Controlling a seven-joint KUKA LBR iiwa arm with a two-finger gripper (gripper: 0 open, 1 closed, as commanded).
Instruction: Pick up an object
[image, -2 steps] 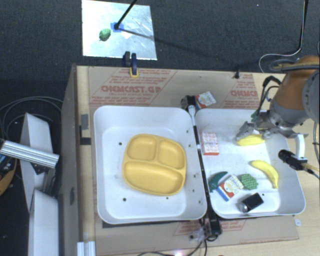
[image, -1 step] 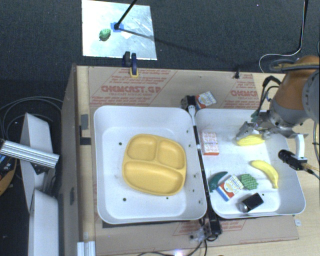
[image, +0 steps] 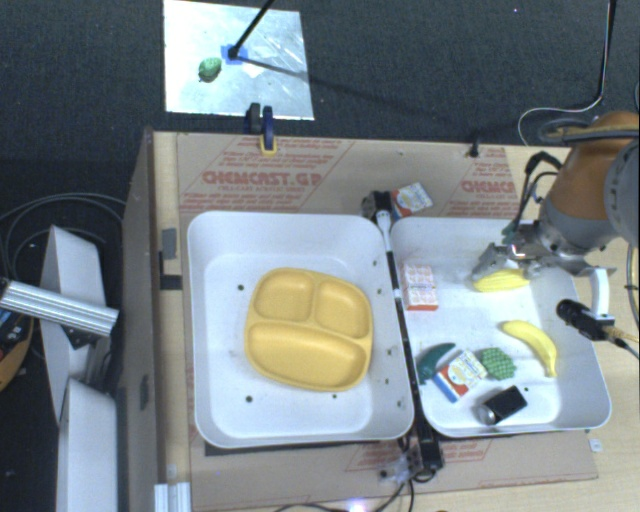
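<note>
Since picking needs contact, lowered: gripper, fingers spread narrowly, touching lemon in right bin; nothing gripped yet. Banana nearby, spare.

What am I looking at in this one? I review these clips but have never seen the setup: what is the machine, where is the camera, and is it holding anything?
One camera looks down at a slant on a bench with two shallow white bins. The grey and orange shape at the right is a robot arm, which reaches in from that side. Its gripper is down in the right bin, right at a yellow lemon-like object; whether it grips that cannot be told from here.

The left bin holds a yellow divided plate. The right bin also holds a banana, a small red and white box, a green knobbly object, a small printed packet, a dark teal object and a black block.
</note>
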